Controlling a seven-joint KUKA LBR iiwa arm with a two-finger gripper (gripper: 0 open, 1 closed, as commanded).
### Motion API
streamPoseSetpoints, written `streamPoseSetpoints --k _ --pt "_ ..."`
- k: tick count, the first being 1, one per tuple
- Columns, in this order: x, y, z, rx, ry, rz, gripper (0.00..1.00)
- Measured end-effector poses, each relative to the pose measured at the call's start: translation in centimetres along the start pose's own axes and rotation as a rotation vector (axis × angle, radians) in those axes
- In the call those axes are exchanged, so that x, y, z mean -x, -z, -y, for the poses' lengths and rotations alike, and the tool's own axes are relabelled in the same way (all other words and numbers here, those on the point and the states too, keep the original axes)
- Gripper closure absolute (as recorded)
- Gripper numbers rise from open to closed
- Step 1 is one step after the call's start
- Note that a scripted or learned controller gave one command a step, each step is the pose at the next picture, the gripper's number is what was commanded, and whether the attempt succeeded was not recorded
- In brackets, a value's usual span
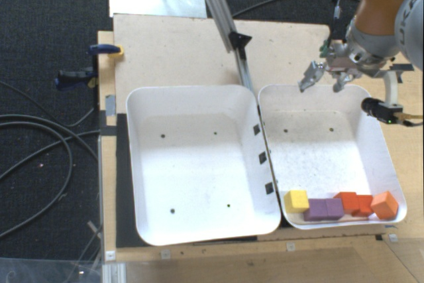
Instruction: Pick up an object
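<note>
Several small blocks lie in a row along the near edge of the right bin [371,142]: a yellow block [296,200], a purple block [324,209], a red-orange block [354,203] and an orange block [385,205]. My gripper [326,79] hangs above the far rim of the right bin, well away from the blocks. Its two fingers are spread apart with nothing between them.
The left bin [136,142] stands beside the right one, sharing a middle wall. A slanted metal pole [218,3] crosses above the bench at the back. A blue clamp [99,50] sits at the bench's left edge. Cables lie on the floor at left.
</note>
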State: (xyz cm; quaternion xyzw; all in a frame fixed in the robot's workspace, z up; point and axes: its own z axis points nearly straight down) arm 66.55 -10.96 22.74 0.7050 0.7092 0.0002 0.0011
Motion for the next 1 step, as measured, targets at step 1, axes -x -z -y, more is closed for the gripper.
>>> streamPoseSetpoints --k 1 --pt "-0.82 -7.70 4.93 -0.010 -0.004 -0.003 0.00"
